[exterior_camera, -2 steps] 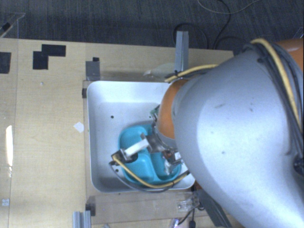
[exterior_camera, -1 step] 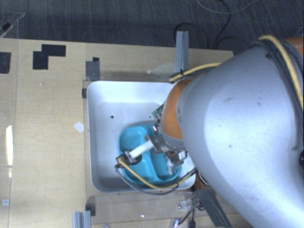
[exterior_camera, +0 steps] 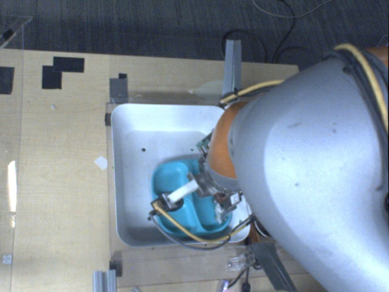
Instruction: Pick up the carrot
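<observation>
Carrot position cannot be told: it is judged to be hidden beneath the gripper (exterior_camera: 219, 204) or the arm (exterior_camera: 304, 175), so neither its direction from the gripper nor its long axis can be given. The gripper is seen low over the right part of a blue plastic container (exterior_camera: 173, 181), in the lower middle of the white bin (exterior_camera: 130, 157). Whether it is open or closed cannot be told, as its lower end is blurred and buried in wrist hardware. The orange at centre frame is the arm's orange band (exterior_camera: 220, 145), not to be mistaken for the carrot. A few small dark specks (exterior_camera: 143, 150) are seen on the bare bin floor at upper left. The right half of the frame is covered by the arm, and whatever lies under it is hidden. The next move is judged to need the carrot located first, likely in or beside the container.
</observation>
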Robot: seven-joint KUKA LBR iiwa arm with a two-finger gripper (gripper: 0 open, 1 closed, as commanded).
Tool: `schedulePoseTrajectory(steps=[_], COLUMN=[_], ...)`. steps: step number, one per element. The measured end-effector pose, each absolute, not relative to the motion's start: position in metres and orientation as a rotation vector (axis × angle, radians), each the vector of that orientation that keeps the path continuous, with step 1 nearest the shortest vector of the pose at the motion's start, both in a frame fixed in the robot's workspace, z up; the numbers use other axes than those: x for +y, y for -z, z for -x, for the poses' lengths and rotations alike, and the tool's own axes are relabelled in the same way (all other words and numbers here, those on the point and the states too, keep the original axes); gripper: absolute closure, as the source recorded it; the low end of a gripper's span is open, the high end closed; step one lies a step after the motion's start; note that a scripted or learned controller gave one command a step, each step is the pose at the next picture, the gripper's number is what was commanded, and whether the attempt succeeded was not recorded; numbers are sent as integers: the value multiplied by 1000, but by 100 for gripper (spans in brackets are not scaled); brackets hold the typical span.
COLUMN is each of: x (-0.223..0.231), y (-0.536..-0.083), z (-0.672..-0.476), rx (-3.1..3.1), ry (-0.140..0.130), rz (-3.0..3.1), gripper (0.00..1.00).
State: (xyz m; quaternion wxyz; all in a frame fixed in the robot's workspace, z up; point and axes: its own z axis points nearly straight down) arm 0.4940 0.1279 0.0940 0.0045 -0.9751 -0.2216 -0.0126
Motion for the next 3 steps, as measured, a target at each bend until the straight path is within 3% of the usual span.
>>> schedulePoseTrajectory(steps=[1, 2, 3], x=[170, 170, 127], y=[-101, -111, -95], z=[-489, -490, -494], rx=[-824, -829, -661], ry=[12, 14, 38], rz=[3034, 3031, 3063], gripper=[0, 100, 100])
